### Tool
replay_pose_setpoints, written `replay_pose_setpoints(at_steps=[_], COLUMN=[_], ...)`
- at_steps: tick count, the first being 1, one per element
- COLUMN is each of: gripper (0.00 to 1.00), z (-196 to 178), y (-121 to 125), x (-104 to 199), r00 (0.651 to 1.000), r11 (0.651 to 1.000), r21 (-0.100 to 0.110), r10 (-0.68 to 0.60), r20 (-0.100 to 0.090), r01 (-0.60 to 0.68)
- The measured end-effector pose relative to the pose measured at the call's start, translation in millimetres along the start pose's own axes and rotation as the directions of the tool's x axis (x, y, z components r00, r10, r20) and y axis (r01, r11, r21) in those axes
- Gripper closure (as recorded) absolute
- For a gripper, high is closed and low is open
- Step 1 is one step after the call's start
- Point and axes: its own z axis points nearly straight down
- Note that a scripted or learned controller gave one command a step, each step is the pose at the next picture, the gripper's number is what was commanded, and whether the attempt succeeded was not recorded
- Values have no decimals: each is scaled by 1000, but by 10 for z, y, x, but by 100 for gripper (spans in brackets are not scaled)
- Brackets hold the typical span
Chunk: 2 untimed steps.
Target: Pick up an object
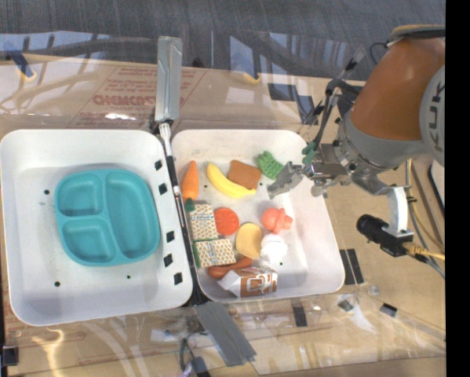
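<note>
The two-finger metal claw (286,181) hangs over the upper right part of the right-hand shallow white bin (322,246), reaching in from the grey arm with its orange band (395,93) at the right. Whether its grey fingers stand apart or together I cannot tell at this angle; nothing shows between them.

Just left of the claw's tip lies a brown, bread-like block (244,174), and above the tip a green ridged plastic piece (269,164). A yellow plastic banana (225,181) lies touching the brown block's left side, and an orange plastic carrot (190,181) stands near the bin's left wall.

Below the claw sits a small pink-orange rounded toy (276,220), with a white rounded toy (273,249) beneath it and a pale yellow rounded piece (249,240) beside that. Further left are a red-orange round toy (226,221) and two small printed cracker packets (202,221). A brown and white carton (255,283) lies by the bin's near wall.

In the left-hand white bin (23,281), well apart from the claw, rests a teal plastic tray with three compartments (107,217).
</note>
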Motion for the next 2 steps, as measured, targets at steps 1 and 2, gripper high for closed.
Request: replay_pose_setpoints(at_steps=[1,2], gripper=[0,0], z=[980,1929], y=[224,250], x=[-80,1], r00=[999,991], r11=[999,991], r21=[4,-1], r10=[-32,-133], r20=[-1,0], r01=[32,133])
